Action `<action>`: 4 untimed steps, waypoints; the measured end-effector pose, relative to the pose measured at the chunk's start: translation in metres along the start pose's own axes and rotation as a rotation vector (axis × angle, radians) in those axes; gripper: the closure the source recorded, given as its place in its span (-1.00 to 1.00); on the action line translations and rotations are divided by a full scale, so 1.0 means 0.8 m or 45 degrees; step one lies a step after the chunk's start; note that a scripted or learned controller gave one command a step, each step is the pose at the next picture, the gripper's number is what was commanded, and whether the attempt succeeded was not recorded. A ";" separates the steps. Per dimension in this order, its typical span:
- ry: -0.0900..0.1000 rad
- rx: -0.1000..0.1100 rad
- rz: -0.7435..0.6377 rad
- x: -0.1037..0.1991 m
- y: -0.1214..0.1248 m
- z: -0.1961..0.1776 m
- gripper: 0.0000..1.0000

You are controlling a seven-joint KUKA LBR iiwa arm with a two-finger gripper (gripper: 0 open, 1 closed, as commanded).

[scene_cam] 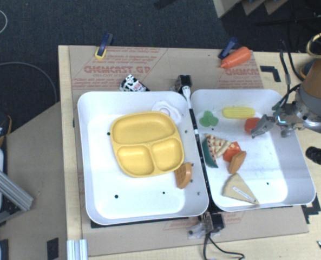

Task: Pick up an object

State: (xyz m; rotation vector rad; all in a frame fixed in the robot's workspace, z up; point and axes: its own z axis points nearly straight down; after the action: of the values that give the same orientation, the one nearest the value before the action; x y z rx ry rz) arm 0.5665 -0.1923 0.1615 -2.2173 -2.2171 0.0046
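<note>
So the arm (316, 88) comes in over the right edge of the table (68, 145) and its tool (269, 122) sits low over the right bin (290, 194), near that bin's far right side. Fingers look spread a bit, pointing toward the middle of the bin, with nothing between them as far as I can see. A red piece (251, 124) lies right by the fingertips; can't tell if it's touching.

Stuff in the right bin: a yellow corn cob (238, 112) along the far edge, a green piece (208, 119) beside it toward the far left corner, a pizza slice (216, 144) by the left wall, a dark green strip (209, 154) just beside that, a red-orange chunk (232, 150) and an orange carrot-like bit (237, 162) in the middle, touching or nearly so. A pale wedge (238, 189) sits toward the near edge.

Left bin (95, 199) has a yellow divided tray (146, 144) in the middle, a brownish pastry (184, 175) leaning at the tray's near right corner, and something white (168, 110) at its far right corner.

Outside the bins, at the far edge of the table: an orange carrot (236, 57), a blue and yellow clamp (103, 46), and a small black-and-white toy (133, 83).
</note>
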 end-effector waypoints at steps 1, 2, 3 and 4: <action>0.000 0.000 0.000 0.001 0.002 0.054 -1.00; 0.000 -0.001 -0.001 0.002 0.001 0.099 -1.00; -0.003 -0.009 0.000 0.001 0.003 0.083 1.00; -0.007 -0.016 0.001 -0.008 0.006 0.025 1.00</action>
State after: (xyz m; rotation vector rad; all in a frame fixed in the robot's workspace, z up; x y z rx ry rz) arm 0.5709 -0.1990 0.1412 -2.2276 -2.2249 -0.0034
